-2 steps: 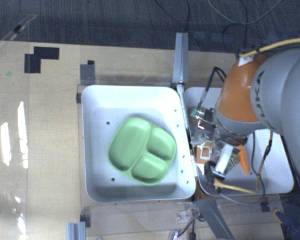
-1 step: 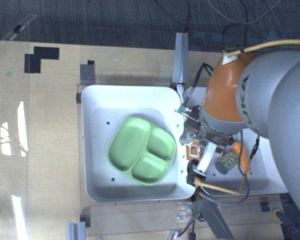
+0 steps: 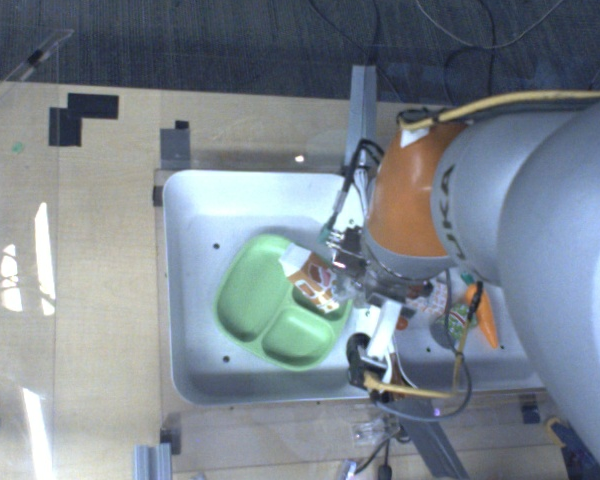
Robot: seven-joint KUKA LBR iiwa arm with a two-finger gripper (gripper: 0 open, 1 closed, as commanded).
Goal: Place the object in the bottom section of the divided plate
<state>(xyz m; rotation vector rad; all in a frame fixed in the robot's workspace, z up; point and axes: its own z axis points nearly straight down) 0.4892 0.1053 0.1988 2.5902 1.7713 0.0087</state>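
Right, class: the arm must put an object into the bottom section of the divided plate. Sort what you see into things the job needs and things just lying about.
Needed for the job:
- light green divided plastic plate
- small brown and white object at the plate's right edge
- arm's hand

Just lying about:
- orange carrot-shaped item in the right bin
- black tape marks on the bench

I see a light green divided plate (image 3: pixel 270 303) just left of the gripper (image 3: pixel 332 280), lying in a white bin (image 3: pixel 195 268). Under the gripper sits a brown, orange and white object (image 3: pixel 310 286). Right of it I make out an orange carrot-like piece (image 3: pixel 485 318). The worktop (image 3: pixel 90 268) is pale wood with black marks.
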